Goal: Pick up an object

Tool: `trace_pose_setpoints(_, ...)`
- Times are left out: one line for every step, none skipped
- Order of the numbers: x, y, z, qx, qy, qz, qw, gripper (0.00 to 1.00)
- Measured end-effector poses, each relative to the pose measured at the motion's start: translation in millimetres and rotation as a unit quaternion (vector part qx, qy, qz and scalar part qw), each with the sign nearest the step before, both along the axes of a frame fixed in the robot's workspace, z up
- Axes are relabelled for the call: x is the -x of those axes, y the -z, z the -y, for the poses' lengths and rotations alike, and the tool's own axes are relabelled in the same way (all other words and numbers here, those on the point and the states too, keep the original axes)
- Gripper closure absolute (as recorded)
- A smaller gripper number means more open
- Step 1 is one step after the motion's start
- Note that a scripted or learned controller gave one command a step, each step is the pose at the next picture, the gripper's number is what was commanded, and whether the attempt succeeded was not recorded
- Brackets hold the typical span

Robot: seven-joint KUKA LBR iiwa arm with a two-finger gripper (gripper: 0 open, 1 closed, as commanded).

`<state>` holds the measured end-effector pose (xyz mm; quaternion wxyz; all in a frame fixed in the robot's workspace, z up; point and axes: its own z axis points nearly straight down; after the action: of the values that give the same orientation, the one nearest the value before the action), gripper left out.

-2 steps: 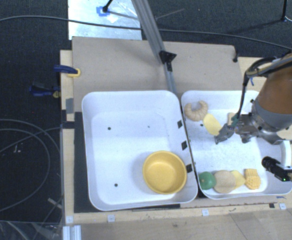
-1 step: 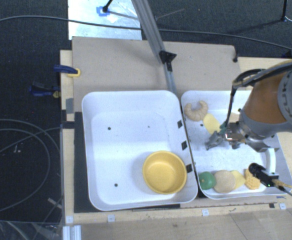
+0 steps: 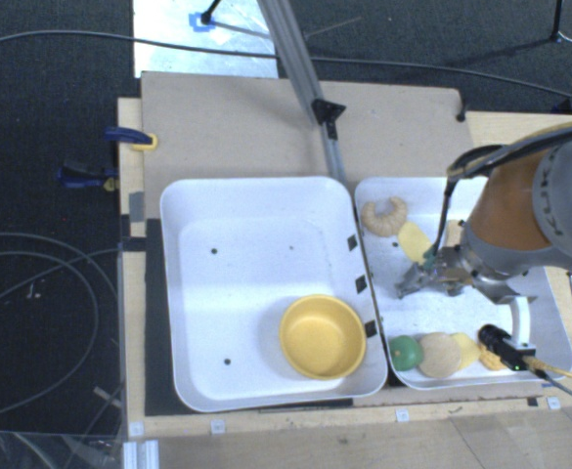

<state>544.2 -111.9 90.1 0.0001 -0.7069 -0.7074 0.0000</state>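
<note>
Hovering over the right bin [image 3: 559, 345], our gripper [image 3: 415, 279] is hanging beside a yellow piece [image 3: 413, 239]; we cannot tell whether its jaws are apart or together.

The grey arm [image 3: 559, 198] is seen reaching in from the right, its orange band [image 3: 506, 208] turned toward the camera above the wrist. The gripper [image 3: 410, 283] is lowered and pointed leftward at a slant, low inside the right bin.

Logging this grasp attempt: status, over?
End effector low in right bin, nothing seen held. Nearest: yellow piece, beige ring. Yellow bowl in left bin.
</note>
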Motion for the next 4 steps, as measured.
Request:
trace_pose_setpoints(-1,-11,0,0.0001,0.000,0.001,1.0000,1.00)
trace_pose_setpoints(4,-55,0,0.0003,-0.001,0.001,1.0000,1.00)
trace_pose_setpoints(2,-103,9,0.0010,-0.001,0.003,1.0000,1.00)
trace_pose_setpoints(8,-163,8,0.0009,-0.002,0.004,1.0000,1.00)
